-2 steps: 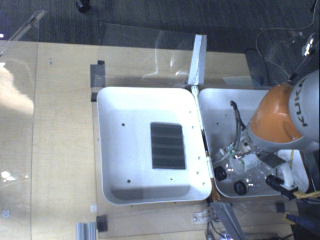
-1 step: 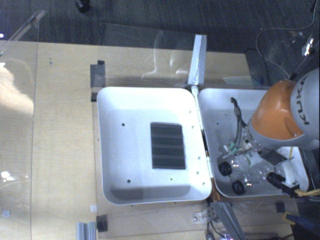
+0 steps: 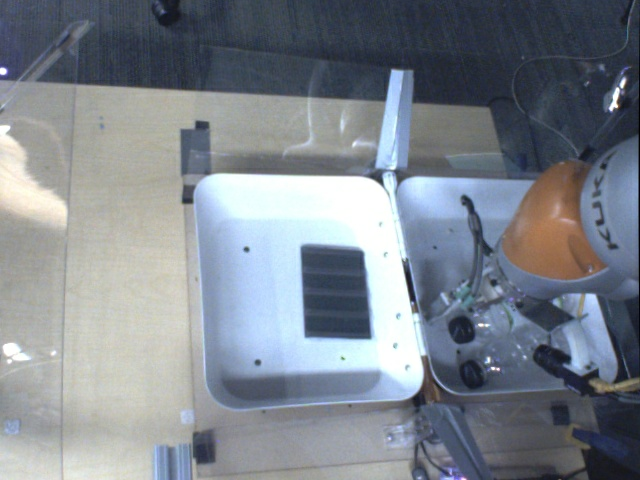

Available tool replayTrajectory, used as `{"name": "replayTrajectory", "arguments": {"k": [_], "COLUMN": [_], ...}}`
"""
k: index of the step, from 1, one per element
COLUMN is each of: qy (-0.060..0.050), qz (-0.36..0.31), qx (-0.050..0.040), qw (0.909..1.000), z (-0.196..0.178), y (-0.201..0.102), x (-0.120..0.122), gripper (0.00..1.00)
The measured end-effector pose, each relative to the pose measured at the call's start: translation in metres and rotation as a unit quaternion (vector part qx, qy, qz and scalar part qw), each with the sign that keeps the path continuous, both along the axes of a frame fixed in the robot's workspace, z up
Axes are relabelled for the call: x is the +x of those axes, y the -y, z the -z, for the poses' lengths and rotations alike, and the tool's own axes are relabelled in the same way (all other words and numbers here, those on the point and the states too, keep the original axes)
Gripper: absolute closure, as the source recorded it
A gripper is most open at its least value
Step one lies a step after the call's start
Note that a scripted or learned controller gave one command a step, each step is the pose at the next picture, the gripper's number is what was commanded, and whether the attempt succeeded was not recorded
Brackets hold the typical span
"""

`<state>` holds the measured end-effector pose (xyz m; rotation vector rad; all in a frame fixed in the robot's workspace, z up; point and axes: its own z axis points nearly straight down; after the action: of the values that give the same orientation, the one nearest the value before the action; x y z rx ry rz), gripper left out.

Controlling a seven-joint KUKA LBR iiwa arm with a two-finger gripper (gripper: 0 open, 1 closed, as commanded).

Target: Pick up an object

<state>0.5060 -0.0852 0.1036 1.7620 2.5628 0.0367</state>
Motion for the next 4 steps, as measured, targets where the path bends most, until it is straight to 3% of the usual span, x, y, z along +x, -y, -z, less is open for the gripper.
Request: {"name": "replayTrajectory", "arguments": {"k": [1,2,3,4], "qy": [-0.004,-0.017,-0.013,-0.009], "qz": [-0.018,-0.028,-0.072,-0.075], "qx": [-0.0022,-0.0012,-0.0028,-0.0029], "qw": [0.9998,0.9995,0.9973,0.9972], "z": [-0.041,-0.020,0.014,0.001], "y": [0.015,0.011,0.004,0.002], "x": [-0.010,0.089,0.090,0.093], "gripper": [0.00,0.00,0.00,1.00]}}
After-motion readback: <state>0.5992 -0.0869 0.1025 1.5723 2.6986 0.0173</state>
